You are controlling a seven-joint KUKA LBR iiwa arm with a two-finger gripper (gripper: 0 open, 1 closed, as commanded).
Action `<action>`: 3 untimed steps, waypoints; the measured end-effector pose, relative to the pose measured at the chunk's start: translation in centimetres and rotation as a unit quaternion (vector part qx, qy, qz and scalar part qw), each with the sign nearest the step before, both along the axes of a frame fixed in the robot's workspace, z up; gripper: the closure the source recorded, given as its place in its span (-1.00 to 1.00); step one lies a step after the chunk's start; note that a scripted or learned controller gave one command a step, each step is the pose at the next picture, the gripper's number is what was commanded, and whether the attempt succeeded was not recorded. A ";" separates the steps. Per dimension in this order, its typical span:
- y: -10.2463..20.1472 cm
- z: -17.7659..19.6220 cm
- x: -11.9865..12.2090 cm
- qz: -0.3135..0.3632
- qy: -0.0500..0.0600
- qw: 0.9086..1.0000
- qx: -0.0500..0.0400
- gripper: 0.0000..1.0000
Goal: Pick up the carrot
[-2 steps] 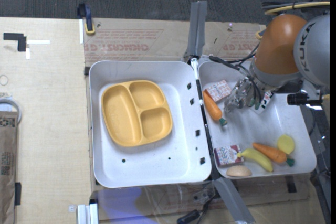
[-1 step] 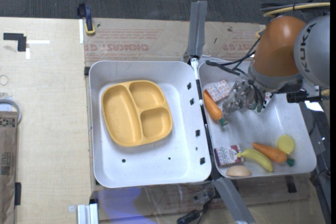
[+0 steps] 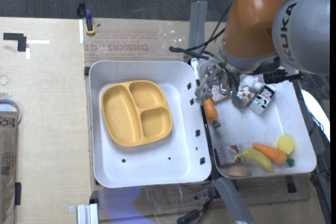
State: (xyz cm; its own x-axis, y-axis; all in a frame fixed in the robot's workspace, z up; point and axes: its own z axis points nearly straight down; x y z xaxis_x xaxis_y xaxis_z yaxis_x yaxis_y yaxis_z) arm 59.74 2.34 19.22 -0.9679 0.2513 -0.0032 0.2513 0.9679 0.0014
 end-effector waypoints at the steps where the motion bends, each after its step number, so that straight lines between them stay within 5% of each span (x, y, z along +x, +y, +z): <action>1: 8.3 2.3 4.6 0.012 0.000 1.000 0.000 1.00; 2: 14.9 8.8 3.5 -0.071 0.000 0.997 0.000 1.00; 3: 20.5 -6.0 -5.0 -0.356 0.003 0.934 -0.001 1.00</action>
State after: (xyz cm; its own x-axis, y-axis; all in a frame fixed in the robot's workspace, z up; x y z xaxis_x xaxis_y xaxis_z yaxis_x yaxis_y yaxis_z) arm 54.78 22.83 13.26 -0.5552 0.8317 -0.0002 0.8317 0.5552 -0.0044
